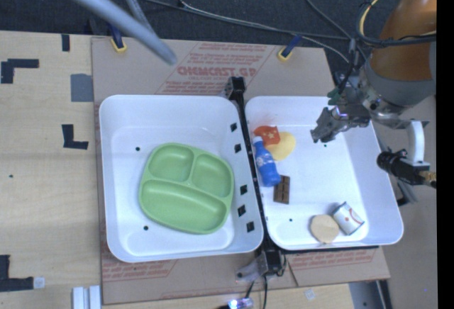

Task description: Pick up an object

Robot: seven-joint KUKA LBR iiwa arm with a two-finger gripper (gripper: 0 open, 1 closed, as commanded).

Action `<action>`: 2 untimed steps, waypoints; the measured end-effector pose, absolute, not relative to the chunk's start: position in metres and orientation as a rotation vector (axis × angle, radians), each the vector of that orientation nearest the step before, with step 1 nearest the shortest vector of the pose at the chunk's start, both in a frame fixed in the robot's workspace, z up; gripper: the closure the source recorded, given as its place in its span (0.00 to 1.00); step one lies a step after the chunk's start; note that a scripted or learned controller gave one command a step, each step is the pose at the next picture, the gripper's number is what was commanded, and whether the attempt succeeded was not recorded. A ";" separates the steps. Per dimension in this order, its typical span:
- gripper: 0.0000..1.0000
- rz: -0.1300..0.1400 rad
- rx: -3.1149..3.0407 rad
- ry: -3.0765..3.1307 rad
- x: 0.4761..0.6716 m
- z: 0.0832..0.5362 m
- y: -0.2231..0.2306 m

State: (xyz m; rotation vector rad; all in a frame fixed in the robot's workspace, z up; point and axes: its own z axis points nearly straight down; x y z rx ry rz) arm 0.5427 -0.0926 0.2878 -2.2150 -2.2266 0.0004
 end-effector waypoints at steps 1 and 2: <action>1.00 0.001 -2.215 -2.226 0.539 0.277 -0.051; 1.00 0.001 -2.212 -2.227 0.528 0.271 0.004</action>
